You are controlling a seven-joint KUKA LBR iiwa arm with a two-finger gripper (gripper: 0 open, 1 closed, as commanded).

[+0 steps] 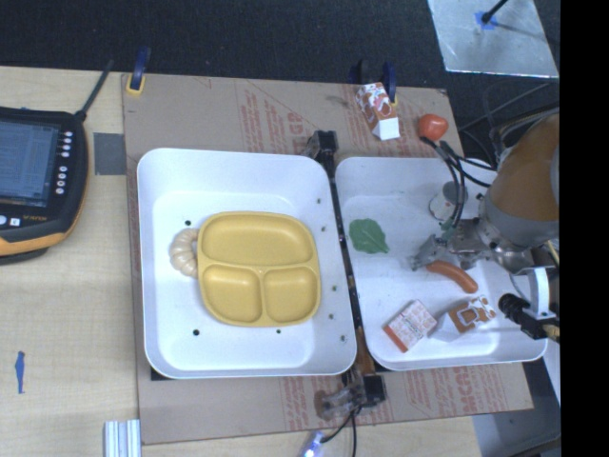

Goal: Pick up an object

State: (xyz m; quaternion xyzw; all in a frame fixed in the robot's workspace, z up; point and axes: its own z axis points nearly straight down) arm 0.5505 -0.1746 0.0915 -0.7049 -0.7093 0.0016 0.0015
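Gripper [430,253]: low in the right bin [400,184], finger state cannot be told. Toy sausage [452,275] just beside its tip, likely light, stiff, slick; grasp across its middle. Beyond: yellow divided tray [259,267], green leaf [368,236], small cartons [411,325].

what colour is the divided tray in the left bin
Yellow, a mustard shade. The divided tray shows plainly in the camera view, lying in the left bin.

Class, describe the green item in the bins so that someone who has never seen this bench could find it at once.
Look at the right-hand white bin, the one without the yellow tray. Near its left wall lies a small flat green leaf, apart from everything else. It is the only green thing there; its neighbours are an orange-red sausage and two small printed cartons.
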